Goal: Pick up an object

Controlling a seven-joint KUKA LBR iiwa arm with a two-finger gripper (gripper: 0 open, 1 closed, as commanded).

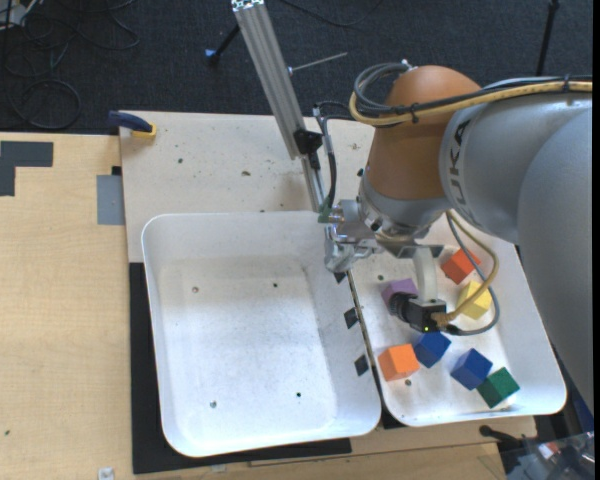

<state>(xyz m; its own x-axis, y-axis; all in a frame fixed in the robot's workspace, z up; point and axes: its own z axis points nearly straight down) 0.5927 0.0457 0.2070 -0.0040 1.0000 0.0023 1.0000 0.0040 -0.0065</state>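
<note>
Closest to the camera in the shallow white right-hand bin (540, 393) is a little green cube (499, 385) in the near corner, with a blue cube (471, 366) right beside it, then a second blue cube (432, 348) and an orange cube (399, 360) sitting close together just left of those. A bit further back there's a yellow block (472, 300), a purple block (400, 291) and another orange block (459, 265) — those three are partly tucked behind the cables hanging off the arm, so their exact shapes are hard to call. The shallow white left-hand bin (180, 268) sits side by side with the right one on the light wooden counter (50, 298), and its floor is just speckled with dark flecks. The hand (338, 253) hangs over the seam where the two bins meet, above the far part of that seam, well apart from the cubes — I honestly can't tell if it's open or closed from this angle, and nothing visible sits in it. Behind it is the big grey arm with its orange band (420, 118), and further back a slanted silver aluminium rail (280, 88) rises off the far side of the counter.
</note>
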